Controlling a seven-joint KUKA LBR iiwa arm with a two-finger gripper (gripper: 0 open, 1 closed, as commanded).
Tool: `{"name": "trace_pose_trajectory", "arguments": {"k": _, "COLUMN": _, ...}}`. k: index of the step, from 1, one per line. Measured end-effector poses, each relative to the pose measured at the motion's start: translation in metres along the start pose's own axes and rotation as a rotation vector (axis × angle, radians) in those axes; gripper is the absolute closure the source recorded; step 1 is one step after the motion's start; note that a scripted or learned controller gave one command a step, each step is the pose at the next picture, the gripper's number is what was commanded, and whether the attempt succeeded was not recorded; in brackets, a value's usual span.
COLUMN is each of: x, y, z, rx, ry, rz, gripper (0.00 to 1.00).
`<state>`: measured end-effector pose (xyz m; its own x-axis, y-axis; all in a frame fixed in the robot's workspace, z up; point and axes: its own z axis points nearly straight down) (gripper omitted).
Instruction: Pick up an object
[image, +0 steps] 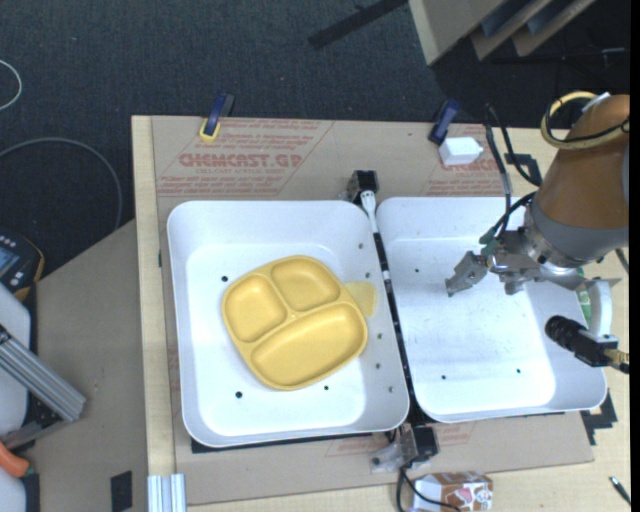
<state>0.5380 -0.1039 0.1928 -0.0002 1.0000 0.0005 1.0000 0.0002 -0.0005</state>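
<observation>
Nearest the camera, the front rims of the two white bins sit side by side on the table (150, 300). Just behind the left bin's (190, 250) front wall lies the only object to pick, a yellow divided plate (295, 322) with three compartments, flat on the bin floor and turned at a slant; a small yellow tab (362, 296) peeks out at its right edge, beside the bin's right wall. Farther back and to the right, the pincer (466, 276) hangs over the right bin (480, 370), well apart from the plate; its fingers look spread and nothing is between them. Behind it rises the arm's orange band (590, 170).

Judging from this, the task is at the approach step, with no grasp made. The next move calls for carrying the pincer left across the divide between the bins, then lowering it so the fingers straddle the plate's rim or a compartment ridge, since the broad flat body offers little else to pinch.
</observation>
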Motion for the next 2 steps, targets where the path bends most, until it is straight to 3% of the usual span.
{"name": "trace_pose_trajectory", "arguments": {"k": 1, "x": 0.052, "y": -0.059, "z": -0.127, "rx": -0.013, "ry": 0.001, "rz": -0.006, "gripper": 0.0}}
{"name": "trace_pose_trajectory", "arguments": {"k": 2, "x": 0.145, "y": -0.056, "z": -0.187, "rx": -0.01, "ry": 0.003, "rz": -0.011, "gripper": 0.0}}
